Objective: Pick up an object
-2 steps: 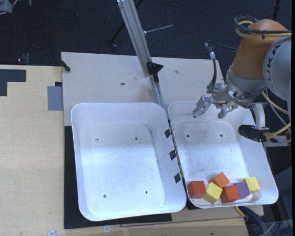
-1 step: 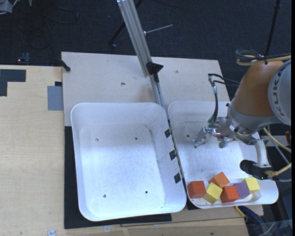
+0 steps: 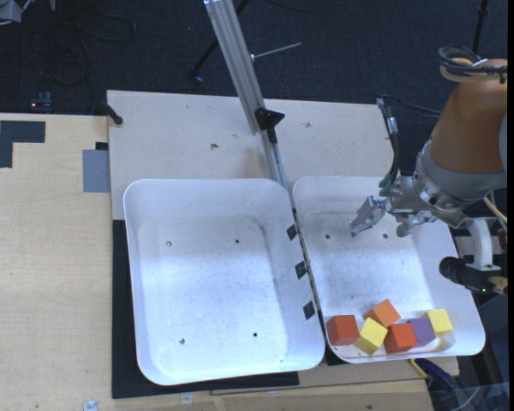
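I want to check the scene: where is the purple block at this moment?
The purple block lies in the right bin, at its near edge, between a red-orange block and a yellow block, below the gripper.

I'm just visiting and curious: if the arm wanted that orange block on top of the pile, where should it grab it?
Probably from straight above, closing on two opposite flat sides of the orange block. It sits highest in the cluster, tilted, with the yellow block and red block crowding it from the front, so coming in sideways looks blocked. The gripper hangs over the bare part of the right bin.
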